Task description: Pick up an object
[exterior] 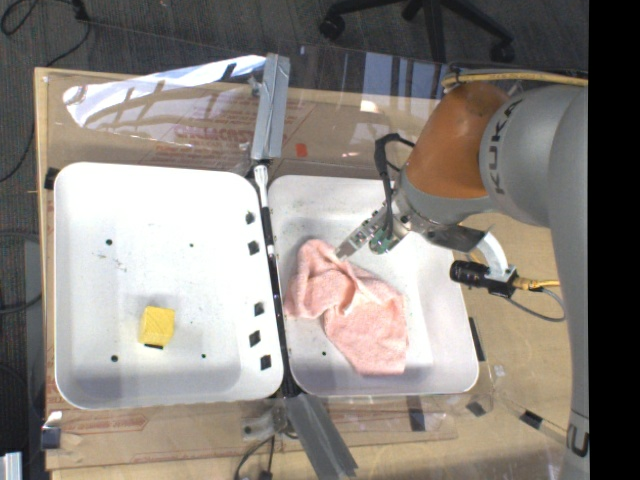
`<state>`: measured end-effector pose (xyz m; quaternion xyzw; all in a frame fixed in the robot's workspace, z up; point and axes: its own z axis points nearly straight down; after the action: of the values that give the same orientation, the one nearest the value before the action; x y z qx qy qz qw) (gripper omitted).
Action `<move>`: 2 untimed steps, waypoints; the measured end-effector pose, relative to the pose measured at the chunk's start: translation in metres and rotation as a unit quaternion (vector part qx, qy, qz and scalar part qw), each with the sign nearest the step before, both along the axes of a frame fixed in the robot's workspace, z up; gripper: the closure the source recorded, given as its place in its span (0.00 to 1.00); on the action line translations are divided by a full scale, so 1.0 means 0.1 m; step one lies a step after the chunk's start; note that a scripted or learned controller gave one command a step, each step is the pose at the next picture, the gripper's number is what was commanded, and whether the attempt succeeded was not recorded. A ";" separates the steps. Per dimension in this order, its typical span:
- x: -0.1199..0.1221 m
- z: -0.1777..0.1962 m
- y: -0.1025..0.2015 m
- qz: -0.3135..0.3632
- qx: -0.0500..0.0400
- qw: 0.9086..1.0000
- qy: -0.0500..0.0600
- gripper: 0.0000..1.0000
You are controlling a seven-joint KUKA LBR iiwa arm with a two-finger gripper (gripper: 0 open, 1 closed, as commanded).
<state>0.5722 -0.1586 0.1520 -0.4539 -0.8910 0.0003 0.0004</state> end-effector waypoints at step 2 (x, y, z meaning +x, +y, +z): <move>0.40 0.89 0.25 0.196 -0.001 0.981 -0.002 1.00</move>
<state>0.6122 -0.1336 0.2415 -0.2700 -0.9629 0.0002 -0.0019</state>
